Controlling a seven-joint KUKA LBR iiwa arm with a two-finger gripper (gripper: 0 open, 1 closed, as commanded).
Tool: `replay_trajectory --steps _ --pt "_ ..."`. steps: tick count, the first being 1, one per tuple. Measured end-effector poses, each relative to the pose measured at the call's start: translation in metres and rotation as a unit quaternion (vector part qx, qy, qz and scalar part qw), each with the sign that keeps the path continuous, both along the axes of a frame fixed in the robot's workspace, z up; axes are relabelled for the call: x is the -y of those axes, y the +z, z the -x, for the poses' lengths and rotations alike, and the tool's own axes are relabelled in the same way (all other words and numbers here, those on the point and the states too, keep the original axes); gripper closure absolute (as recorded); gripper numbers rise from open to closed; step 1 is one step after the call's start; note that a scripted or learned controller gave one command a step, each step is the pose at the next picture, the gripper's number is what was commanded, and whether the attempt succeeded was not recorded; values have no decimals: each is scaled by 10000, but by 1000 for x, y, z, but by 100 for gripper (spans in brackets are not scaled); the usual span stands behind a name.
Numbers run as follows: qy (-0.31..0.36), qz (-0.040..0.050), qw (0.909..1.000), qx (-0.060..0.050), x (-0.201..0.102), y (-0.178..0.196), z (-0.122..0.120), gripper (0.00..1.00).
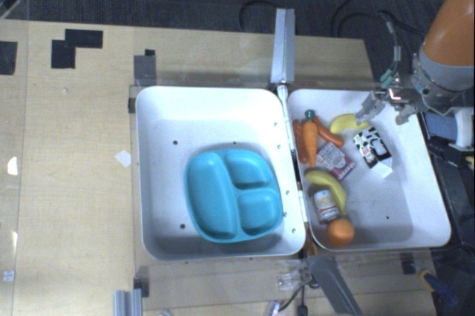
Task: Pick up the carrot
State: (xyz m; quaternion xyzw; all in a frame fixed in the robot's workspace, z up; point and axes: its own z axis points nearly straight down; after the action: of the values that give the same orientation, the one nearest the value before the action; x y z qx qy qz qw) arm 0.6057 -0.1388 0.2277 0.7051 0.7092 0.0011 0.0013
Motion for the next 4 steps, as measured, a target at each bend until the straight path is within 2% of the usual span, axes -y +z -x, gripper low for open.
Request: replay_trajectory --steps 1,2,3,4 --pt "-162 8 9999 38 19 -139 -47 0" --pt "138 7 9999 35 -10 -139 -66 0" --pt "-303 -2 9995 35 -41 -139 -66 0" --pt "13 6 10000 48 -50 -138 -42 0"
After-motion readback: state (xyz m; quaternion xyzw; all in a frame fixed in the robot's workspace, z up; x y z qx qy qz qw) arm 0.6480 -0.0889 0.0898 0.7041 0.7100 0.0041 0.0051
